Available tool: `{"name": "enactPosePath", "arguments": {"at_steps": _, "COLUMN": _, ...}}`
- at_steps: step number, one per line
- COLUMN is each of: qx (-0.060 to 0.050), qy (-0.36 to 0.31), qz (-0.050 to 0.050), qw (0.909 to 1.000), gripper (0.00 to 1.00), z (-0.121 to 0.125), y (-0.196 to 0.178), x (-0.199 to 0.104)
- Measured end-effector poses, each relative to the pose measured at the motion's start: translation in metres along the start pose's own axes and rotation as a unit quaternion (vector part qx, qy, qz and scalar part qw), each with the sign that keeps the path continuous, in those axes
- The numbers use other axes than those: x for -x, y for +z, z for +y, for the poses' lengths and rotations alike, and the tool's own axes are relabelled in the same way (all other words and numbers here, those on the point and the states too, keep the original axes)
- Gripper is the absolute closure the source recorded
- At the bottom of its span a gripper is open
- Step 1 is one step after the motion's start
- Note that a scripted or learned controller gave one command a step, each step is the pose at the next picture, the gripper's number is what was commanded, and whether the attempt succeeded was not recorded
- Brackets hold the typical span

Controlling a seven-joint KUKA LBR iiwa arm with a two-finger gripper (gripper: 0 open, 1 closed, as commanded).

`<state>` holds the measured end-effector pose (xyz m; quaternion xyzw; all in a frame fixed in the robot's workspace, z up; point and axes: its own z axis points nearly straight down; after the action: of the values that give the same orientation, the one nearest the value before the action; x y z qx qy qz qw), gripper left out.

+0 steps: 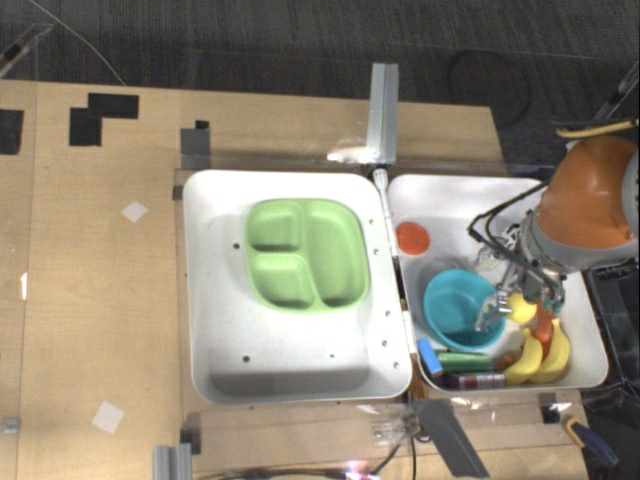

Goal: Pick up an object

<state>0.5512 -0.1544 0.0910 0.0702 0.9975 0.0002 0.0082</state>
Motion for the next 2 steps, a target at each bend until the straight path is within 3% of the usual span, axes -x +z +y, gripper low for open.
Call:
{"name": "enactPosePath", "arguments": {"at_steps": 1, "qx": -0.002, "qy": 0.023, "qz": -0.009, "qw": 0.9997, "gripper": 0.00, "z": 0.016, "y": -0.003, "x": -0.036}}
{"name": "enactPosePath", "arguments": {"at_steps": 2, "qx": -0.001, "qy": -0.020, "qz": 0.001, "qw": 0.9998, "gripper": 0.00, "z": 0.018, "y": 0.001, "x": 0.064}}
